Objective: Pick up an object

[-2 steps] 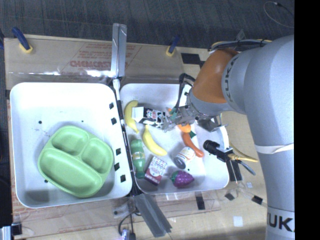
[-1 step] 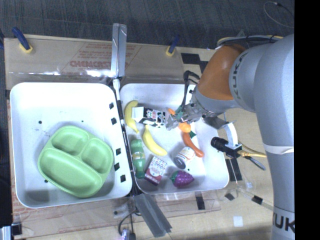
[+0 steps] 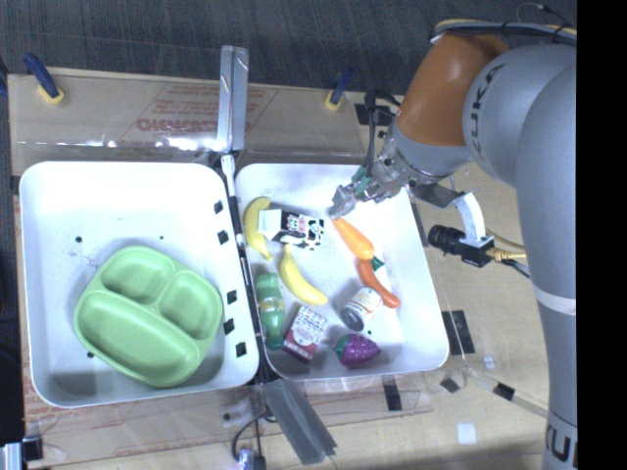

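Gripper [image 3: 350, 198] hangs over the top of the right bin [image 3: 416, 262], just above the upper carrot [image 3: 353, 236]. I cannot tell how it is set, because it looks small and blurry from here. Below it I see two bananas [image 3: 257, 225], a second carrot [image 3: 378, 287], a green bottle [image 3: 269, 306], a purple bunch of grapes [image 3: 359, 350] and maybe a small can [image 3: 360, 308]. My left bin [image 3: 59, 189] holds a green tray [image 3: 149, 314] with three parts.

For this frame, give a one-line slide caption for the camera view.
Gripper hovers above the right bin of toy food beside a carrot; green tray in the left bin.
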